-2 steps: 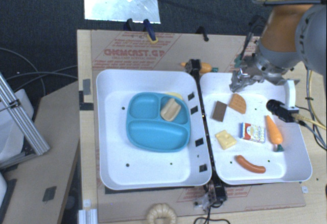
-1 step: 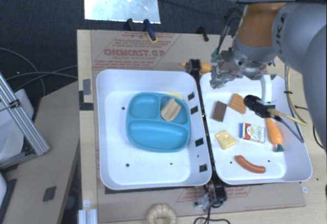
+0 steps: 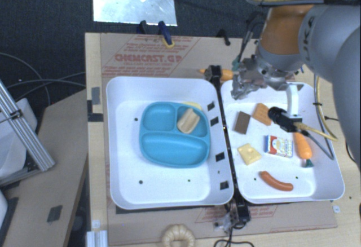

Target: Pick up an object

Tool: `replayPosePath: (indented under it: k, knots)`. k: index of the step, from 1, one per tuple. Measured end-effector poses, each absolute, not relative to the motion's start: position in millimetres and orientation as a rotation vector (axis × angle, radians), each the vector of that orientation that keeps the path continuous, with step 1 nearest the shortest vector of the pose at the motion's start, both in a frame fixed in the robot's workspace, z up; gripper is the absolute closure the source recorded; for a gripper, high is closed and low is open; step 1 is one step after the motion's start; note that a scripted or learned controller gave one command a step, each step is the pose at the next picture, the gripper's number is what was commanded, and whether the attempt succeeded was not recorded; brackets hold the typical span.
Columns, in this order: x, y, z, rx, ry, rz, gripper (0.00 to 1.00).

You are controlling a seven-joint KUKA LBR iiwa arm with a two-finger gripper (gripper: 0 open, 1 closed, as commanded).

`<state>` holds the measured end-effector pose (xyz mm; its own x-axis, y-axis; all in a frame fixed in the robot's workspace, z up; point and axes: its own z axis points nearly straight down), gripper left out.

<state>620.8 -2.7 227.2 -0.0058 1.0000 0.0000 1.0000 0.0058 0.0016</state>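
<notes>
Gripper [image 3: 243,89] (finger state cannot be told) at upper left of the right bin [image 3: 324,186], above the brown block [image 3: 242,122].

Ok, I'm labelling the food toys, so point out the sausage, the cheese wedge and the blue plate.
sausage [image 3: 276,181]: camera view, middle of its length.
cheese wedge [image 3: 249,154]: camera view, centre of its top face.
blue plate [image 3: 169,150]: camera view, bare floor of the large compartment.

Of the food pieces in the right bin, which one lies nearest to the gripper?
The brown rectangular piece, just below the gripper. The cheese wedge and sausage lie farther toward the bin's near edge.
</notes>
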Motion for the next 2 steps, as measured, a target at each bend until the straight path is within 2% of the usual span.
replayPosePath:
  k: [2]
  knots:
    - [625.9, -16.1, 216.4, 2.217, 2.223, 0.002, 1.0]
